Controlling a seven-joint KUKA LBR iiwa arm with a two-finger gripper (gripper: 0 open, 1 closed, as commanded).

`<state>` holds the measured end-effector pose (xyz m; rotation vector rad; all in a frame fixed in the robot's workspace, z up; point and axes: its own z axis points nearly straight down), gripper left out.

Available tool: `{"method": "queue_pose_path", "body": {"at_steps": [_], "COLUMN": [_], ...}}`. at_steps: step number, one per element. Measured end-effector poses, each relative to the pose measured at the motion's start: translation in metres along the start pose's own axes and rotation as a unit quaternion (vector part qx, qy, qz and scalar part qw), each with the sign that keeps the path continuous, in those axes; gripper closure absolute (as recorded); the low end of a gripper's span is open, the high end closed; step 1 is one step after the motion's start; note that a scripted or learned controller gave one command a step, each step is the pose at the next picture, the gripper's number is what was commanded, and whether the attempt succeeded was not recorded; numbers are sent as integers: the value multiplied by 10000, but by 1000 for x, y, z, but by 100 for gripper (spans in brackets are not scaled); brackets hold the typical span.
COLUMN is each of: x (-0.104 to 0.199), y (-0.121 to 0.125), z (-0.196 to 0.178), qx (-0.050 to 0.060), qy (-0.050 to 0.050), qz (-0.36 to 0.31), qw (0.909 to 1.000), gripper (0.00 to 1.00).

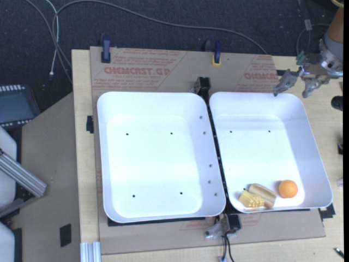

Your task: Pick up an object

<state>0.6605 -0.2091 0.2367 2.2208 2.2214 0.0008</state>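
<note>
An orange ball lies near the front right corner of the right bin. To its left rest a tan bread-like roll and a yellow corn piece, touching each other. My gripper hangs at the upper right, above the far right corner of the right bin, well away from all three objects. Its two fingers are spread apart with nothing between them.
The left bin sits beside the right one on a cardboard sheet clamped at the back by a blue clamp and another clamp. Cables run over the dark floor behind the bench.
</note>
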Motion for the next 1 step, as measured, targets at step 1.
{"method": "queue_pose_path", "body": {"at_steps": [1], "x": [69], "y": [-118], "z": [42], "qx": [24], "qy": [12], "qz": [-10], "qw": [10000], "gripper": [0]}}
